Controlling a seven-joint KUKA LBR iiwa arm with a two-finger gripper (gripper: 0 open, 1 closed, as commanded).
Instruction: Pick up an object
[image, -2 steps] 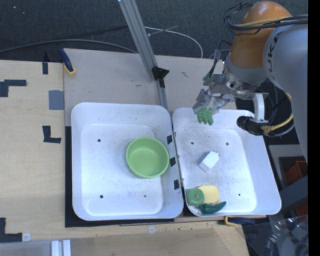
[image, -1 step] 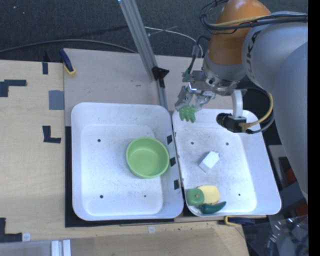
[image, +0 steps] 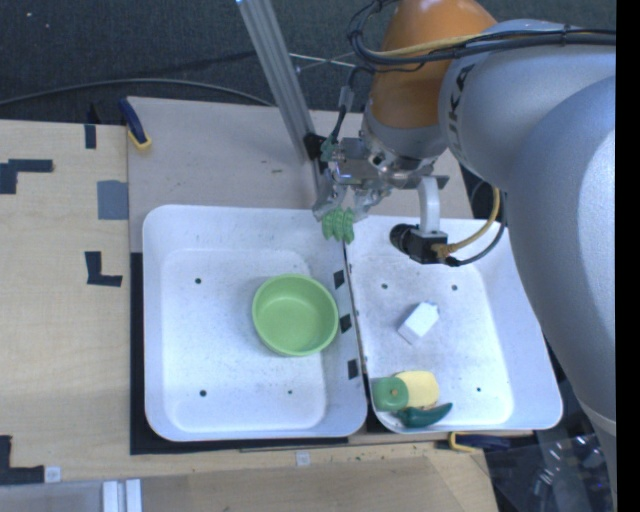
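Observation:
My gripper (image: 340, 207) hangs over the far end of the divider between the two bins. It is shut on a small green object (image: 338, 227) that pokes out below the fingertips, above the bin rim. A light green bowl (image: 295, 315) sits upright in the middle of the left bin (image: 175, 330). In the right bin (image: 500, 340) lie a small white block (image: 418, 320) and, at the near left corner, a yellow object with a green part (image: 410, 392).
The arm's grey body and orange band fill the upper right above the right bin. A slanted metal pole (image: 285, 85) rises behind the gripper. A black cable fitting (image: 420, 243) hangs beside the wrist over the right bin's far edge.

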